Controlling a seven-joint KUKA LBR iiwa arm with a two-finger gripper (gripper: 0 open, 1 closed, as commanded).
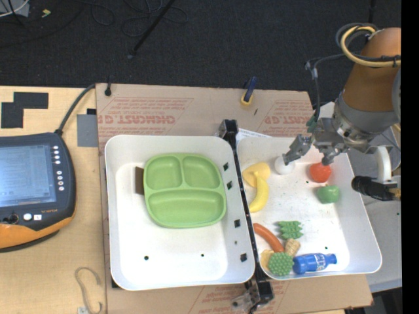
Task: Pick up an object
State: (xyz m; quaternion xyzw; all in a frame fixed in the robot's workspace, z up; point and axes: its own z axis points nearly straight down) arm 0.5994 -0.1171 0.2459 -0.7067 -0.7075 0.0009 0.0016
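Now w/ tool (313, 150) spread above right bin (366, 237), holding nothing. Centre over red tomato (320, 172), drop straight, then pinch.

cardboard sheet (157, 113), red print, upside down, unreadable

Right bin holds a curved yellow plastic banana (258, 185), a round red tomato (320, 172) and a small green pepper (327, 193). Nearer the front lie an orange carrot (267, 236), green toy vegetables (289, 228) and a blue plastic bottle (314, 262) on its side.

You had even, bright overhead light — the white bins (124, 175) looked slightly washed out, shadows stayed soft and short, the dark floor (196, 31) went murky, and focus was mildly soft throughout.
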